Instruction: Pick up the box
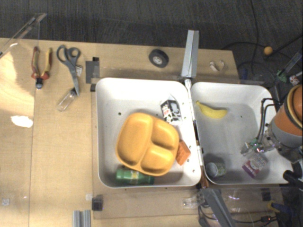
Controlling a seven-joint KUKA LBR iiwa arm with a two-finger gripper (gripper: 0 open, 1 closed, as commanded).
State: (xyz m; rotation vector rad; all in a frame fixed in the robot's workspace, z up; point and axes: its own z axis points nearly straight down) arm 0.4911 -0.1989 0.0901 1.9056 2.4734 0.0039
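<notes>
1. Box (pixel 171 110): small, black-and-white print, in the left bin (pixel 106 126) near its far right corner, close to the wall shared with the right bin (pixel 236 91). It seems to tilt; its near edge meets the yellow tray (pixel 147 143).
2. End effector (pixel 255 148): over the right bin's near right part, above a crumpled clear wrapper (pixel 254 164). Can't tell if it's apart or together; too small and cluttered. Nothing of the box in it.
3. Step in hand, judged: reach not started; the arm must cross the shared wall to the left bin.
4. To do it well: lift clear of the wall first, come down from above, straddle the box's narrow sides.
5. Risks: catching the tray rim or wall; a tilted box may slip.
6. Other: banana (pixel 211 110) and can (pixel 215 169) in the right bin; green can (pixel 132 176) by the left bin's near edge.
</notes>
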